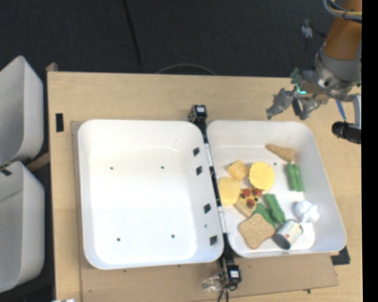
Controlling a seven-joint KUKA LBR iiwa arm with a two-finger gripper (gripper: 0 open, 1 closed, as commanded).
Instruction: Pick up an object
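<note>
— Nearest the lens, what lies along the front of the right bin [320, 145]?

— Two things side by side: a brown slice of bread [256, 231] and, just to its right, a small grey-and-white can [288, 234] with a red patch, lying on its side. A white crumpled piece [306, 211] sits just above the can.

— And the rest of the pile?

— Green pieces [270, 209] run at a slant above the bread. A small red-and-brown bit [247, 195] rests between them and a yellow chunk [228, 190]. Another yellow chunk [237, 170] lies just above that, beside a round yellow disc [261, 175]. A green stick [294, 177] stands upright right of the disc, and a tan wedge [281, 151] lies at the far end. All of it crowds the middle and front of that bin, many pieces touching.

— Where is the gripper [294, 105]?

— Beyond the right bin's far rim, over the bare bench [145, 96], well apart from the objects. Its dark fingers hang spread apart, with nothing between them. The orange band [341, 39] rises above it.

— Anything near its way?

— The bin's far rim lies between it and the pile. A black clip [198, 112] sits at the seam where the two bins meet. The left bin [88, 187] shows only small dark dots on its floor. Two white shapes [9, 168] stand off the bench's left edge.
</note>
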